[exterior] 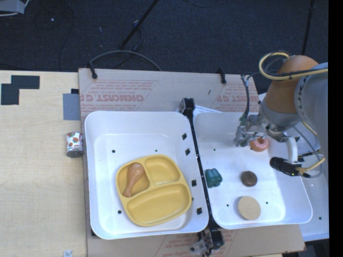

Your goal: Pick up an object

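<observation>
Item 1. Small printed can (74, 144), lying on the tan bench top (37, 170), far to the left of the fingers, outside both bins.

Item 2. Left bin (107, 127), well left of the fingers: yellow divided tray (161, 199) holding a tan drumstick-shaped piece (133, 178).

Item 3. Right bin (289, 210). Teal object (213, 177) below and left of the fingers, by the divider; dark brown round piece (248, 179) and pale tan disc (248, 208) below them.

Item 4. Gripper (247, 137), low over the bin's upper part. Pink ring-shaped object (259, 144), the likely pick, sits just beside the fingers on their right. Finger opening: cannot tell; nothing seen between them.

Risk. Judged: the ring lies beside, not between, the fingers, so closing here may catch air or nudge it away. Its low, rounded form could slip out.

Surroundings. Cardboard sheet (123, 92) under the bins; dark carpet (161, 31) with cables beyond.
</observation>
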{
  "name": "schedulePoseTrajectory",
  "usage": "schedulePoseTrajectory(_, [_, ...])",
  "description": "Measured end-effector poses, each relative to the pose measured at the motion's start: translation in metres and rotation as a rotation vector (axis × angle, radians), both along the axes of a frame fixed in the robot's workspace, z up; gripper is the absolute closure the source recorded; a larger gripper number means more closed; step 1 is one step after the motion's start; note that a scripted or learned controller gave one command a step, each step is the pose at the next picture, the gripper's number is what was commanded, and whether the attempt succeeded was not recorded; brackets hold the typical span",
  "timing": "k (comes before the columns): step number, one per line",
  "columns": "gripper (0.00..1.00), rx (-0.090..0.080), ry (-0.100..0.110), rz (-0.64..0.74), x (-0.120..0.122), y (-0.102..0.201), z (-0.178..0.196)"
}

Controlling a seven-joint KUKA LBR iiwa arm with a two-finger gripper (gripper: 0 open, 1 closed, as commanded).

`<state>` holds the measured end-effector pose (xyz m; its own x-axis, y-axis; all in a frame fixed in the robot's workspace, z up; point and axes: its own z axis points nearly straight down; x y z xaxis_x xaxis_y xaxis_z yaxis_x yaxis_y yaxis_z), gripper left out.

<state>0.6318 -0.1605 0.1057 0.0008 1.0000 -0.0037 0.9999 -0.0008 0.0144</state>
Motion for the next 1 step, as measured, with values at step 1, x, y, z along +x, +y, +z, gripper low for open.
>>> schedulePoseTrajectory(1, [1.00,0.003,0.013,0.002,0.0005,0.0021,0.0430])
